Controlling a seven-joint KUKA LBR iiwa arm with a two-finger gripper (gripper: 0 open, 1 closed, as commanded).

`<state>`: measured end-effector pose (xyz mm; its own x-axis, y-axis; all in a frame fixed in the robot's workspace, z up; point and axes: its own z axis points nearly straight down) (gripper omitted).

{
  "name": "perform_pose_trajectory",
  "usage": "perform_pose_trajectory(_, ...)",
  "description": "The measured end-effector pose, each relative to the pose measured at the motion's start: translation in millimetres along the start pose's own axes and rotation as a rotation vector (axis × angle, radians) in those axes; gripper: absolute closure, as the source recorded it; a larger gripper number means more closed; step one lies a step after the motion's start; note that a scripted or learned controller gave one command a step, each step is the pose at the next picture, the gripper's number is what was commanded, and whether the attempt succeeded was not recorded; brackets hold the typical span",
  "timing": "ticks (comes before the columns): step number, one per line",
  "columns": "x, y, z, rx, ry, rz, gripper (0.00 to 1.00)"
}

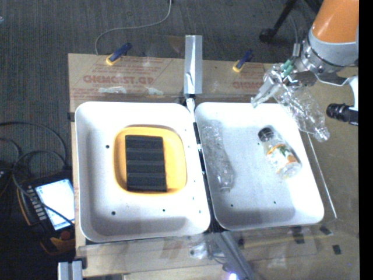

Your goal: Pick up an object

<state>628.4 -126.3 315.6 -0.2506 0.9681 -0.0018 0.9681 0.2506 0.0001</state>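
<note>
My gripper [275, 88] hangs over the back right corner of the right bin [256, 209], below the arm's orange band. A crumpled clear plastic bottle [306, 114] lies right against it and stretches down to the bin's right rim; whether it is held is unclear. A small bottle [280, 152] with a black cap and an orange label lies in the right bin, apart from the gripper. A long clear plastic bottle [215, 156] lies along that bin's left side. In the left bin [93, 174] sits a yellow tray [150, 161] holding a black ribbed block [145, 163].
A metal post [193, 63] stands at the back between the bins. Two blue and yellow clamps [118, 53] hold the cardboard sheet behind them. Cables and a small screen [51, 201] lie on the floor to the left.
</note>
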Motion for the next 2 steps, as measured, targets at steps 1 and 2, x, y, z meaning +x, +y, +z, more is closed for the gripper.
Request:
perform_pose_trajectory(1,14.9,15.4,-32.3,0.002,-0.001,0.332,1.00)
perform_pose_trajectory(2,46.4,-0.8,58.9,0.004,0.001,0.226,1.00)
